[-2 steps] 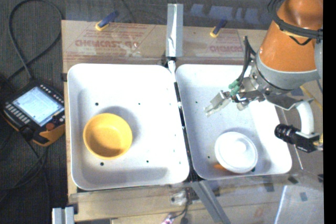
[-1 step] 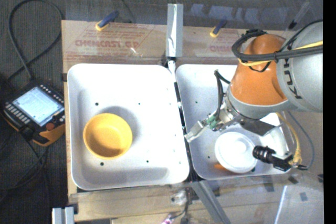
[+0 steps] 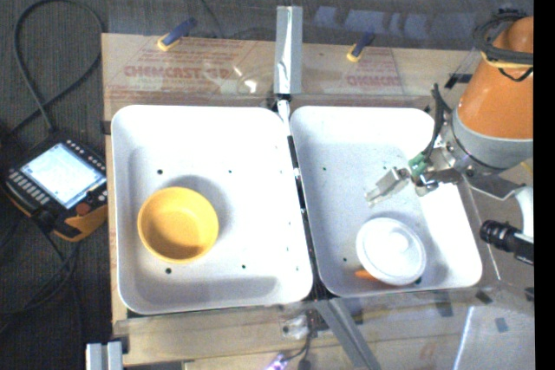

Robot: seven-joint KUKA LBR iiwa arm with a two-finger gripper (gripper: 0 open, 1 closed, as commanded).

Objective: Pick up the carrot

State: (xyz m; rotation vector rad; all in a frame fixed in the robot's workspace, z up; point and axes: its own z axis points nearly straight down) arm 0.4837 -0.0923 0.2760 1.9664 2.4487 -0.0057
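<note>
Over the right bin (image 3: pixel 347 134), the gripper (image 3: pixel 380 188) hung low above the white floor, its pale fingers (image 3: pixel 388 181) slanting down to the left from the grey and orange arm (image 3: pixel 494 113); we could see nothing pinched between them, and whether they were spread or pressed together we could not tell at this slant. Just below and near it sat a white bowl (image 3: pixel 392 249), and from under that bowl's lower left rim poked a small orange sliver, which we took to be the carrot (image 3: pixel 364 275), lying close to the bin's near wall. We judged that the bowl covered most of it, which would leave the fingers little to close on. Across the divider, the left bin (image 3: pixel 208 121) held a yellow bowl (image 3: pixel 178 223), well apart from the work. A handheld screen (image 3: pixel 54 176) lay on the dark floor beside the bench.
</note>
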